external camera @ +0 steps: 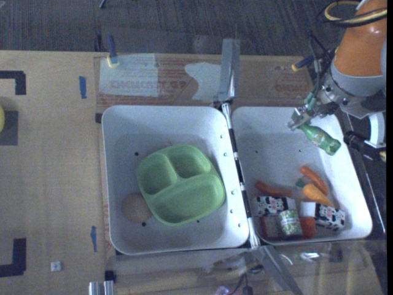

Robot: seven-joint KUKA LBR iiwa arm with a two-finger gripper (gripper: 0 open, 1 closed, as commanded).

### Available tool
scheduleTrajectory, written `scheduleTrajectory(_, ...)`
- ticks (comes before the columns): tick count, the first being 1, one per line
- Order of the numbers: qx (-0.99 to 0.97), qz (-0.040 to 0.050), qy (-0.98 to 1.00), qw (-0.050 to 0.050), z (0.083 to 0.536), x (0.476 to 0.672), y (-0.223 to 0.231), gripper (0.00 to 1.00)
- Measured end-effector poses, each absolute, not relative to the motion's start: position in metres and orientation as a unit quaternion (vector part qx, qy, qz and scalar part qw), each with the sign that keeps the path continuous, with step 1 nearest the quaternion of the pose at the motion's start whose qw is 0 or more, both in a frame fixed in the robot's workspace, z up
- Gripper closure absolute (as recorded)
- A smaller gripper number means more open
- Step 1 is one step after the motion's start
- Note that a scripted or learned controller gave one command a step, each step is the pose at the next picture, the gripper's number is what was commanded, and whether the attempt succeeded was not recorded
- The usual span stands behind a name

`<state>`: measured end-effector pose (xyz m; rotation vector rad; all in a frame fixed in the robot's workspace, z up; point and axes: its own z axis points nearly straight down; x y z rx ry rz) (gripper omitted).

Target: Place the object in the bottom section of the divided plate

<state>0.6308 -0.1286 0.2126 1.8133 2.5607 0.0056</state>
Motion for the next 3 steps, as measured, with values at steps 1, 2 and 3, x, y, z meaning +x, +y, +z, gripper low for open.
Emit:
scheduleTrajectory(1,0.573,0.0002,0.820,0.000,0.185,0.609,-0.014,1.00)
scheduleTrajectory(2,0.575,-0.0001,0.818,-0.001,0.185,0.561,0.084,1.00)
scheduleTrajectory(3,0.645,-0.0008,0.764,-0.002,0.184,0.509,0.069,1.00)
